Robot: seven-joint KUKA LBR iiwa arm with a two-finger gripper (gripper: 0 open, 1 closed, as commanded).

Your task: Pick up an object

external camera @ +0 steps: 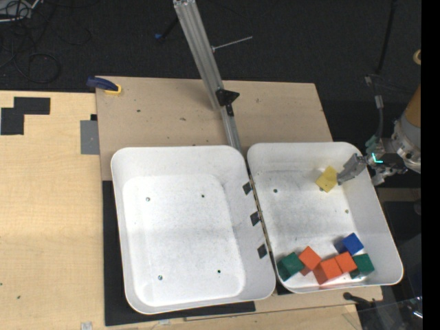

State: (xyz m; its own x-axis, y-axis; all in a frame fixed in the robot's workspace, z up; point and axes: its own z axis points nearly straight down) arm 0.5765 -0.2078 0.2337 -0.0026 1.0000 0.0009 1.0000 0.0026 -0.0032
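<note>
A yellow block (pixel 328 179) sits in the upper right part of the right bin (pixel 302 153). My gripper (pixel 347 171) reaches in over the bin's right rim, its grey tip right against the block's right side. I cannot tell whether the block is held or merely touched. Along the bin's near edge lies a cluster of blocks: a blue one (pixel 352 243), two orange ones (pixel 310 258) (pixel 330 268), and two green ones (pixel 290 264) (pixel 363 264).
The left bin (pixel 179 225) stands beside the right one, joined by black clips (pixel 254 218). A slanted aluminium rail (pixel 205 60) rises behind the bins. A blue and yellow clamp (pixel 104 84) lies at the bench's far left corner.
</note>
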